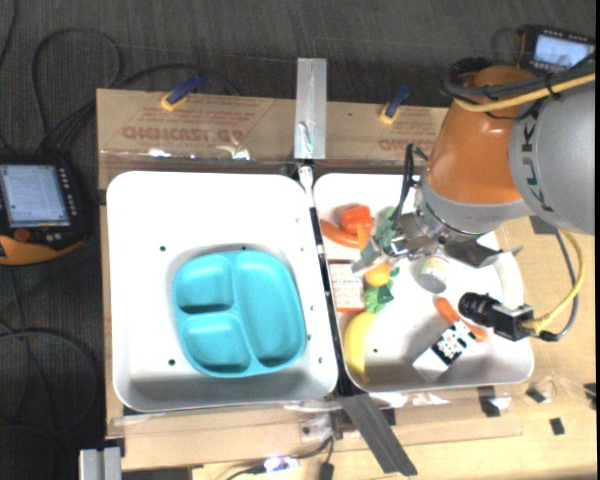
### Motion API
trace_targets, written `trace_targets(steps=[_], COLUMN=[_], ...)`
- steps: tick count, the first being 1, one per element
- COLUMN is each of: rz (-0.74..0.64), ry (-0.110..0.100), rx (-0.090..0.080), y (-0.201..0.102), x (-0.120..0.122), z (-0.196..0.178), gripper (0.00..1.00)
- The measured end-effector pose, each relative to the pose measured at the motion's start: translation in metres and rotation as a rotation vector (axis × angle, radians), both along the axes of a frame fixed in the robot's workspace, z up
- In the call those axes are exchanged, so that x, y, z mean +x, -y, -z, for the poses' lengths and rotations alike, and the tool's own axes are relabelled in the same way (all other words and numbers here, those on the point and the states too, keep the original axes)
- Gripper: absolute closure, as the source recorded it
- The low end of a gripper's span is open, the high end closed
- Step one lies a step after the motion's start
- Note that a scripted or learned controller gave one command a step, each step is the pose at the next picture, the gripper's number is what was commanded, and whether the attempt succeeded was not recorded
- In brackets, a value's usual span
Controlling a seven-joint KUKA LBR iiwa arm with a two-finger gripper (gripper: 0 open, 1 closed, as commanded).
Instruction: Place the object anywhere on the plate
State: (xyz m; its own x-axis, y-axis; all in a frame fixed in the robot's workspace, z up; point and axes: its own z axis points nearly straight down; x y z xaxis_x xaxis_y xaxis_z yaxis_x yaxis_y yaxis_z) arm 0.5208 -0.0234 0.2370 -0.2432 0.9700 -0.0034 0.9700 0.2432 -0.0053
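A teal plate [242,311] with three compartments lies in the left white bin [140,208]. The right bin [500,368] holds several toy items: an orange piece [347,225] at the back left, a small yellow and green piece [378,288], a yellow banana [355,346] at the front left, a small orange piece [447,308] and a black and white box [446,348]. My gripper [392,243] hangs low over the right bin, just above the yellow and green piece and right of the orange piece. The wrist hides what lies under it.
The wall between the two bins [320,268] runs just left of the gripper. A black cable plug [485,311] hangs over the right bin's right side. A teach pendant [28,203] lies left of the bench.
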Motion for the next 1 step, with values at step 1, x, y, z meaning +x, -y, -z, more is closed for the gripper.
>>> trace_targets(steps=[1], rz=[0.137], ry=[0.0], rx=[0.002], y=[-0.0707], x=[0.0026], z=[0.0548], gripper=[1.0])
